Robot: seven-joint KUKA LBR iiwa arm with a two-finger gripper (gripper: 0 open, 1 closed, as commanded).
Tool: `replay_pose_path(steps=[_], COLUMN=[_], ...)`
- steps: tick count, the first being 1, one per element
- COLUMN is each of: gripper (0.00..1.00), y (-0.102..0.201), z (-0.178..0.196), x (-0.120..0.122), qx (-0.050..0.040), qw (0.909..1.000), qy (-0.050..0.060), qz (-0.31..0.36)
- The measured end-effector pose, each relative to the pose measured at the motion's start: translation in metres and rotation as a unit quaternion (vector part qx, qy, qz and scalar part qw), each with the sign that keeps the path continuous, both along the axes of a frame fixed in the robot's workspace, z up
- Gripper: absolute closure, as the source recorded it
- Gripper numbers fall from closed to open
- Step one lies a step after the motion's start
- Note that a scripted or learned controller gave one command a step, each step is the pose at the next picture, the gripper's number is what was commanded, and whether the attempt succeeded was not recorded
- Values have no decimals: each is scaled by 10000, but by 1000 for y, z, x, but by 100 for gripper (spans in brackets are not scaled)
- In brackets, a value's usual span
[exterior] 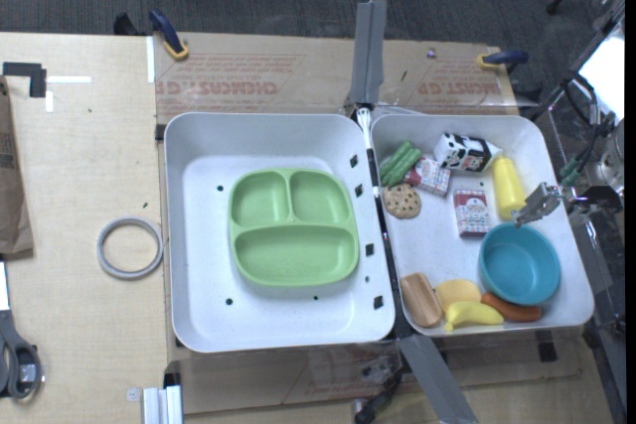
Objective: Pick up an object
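Banana w/ long axis L–R along right bin's front wall.

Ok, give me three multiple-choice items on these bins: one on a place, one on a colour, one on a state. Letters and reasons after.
1. Where does the green divided plate lie?
A. in the left bin
B. in the right bin
C. on the bench

2. What colour is the bowl?
A. red
B. blue
C. white

3. How does the bowl stand?
A. upside down
B. on its side
C. upright, mouth up

Answers:
1 A: the plate lies flat on the floor of the left bin.
2 B: the bowl in the right bin is blue, just below the gripper.
3 C: its hollow inside faces the camera.
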State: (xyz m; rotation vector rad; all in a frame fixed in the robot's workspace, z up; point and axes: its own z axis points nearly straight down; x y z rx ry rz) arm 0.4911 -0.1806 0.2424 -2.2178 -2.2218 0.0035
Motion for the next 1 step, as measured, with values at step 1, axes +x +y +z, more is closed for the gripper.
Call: replay_pose_path(steps=[1], gripper=[0], y=[26], z=[-74], x=[105], qx=[-3], qw=[9995], qy=[-1], qz=[-324])
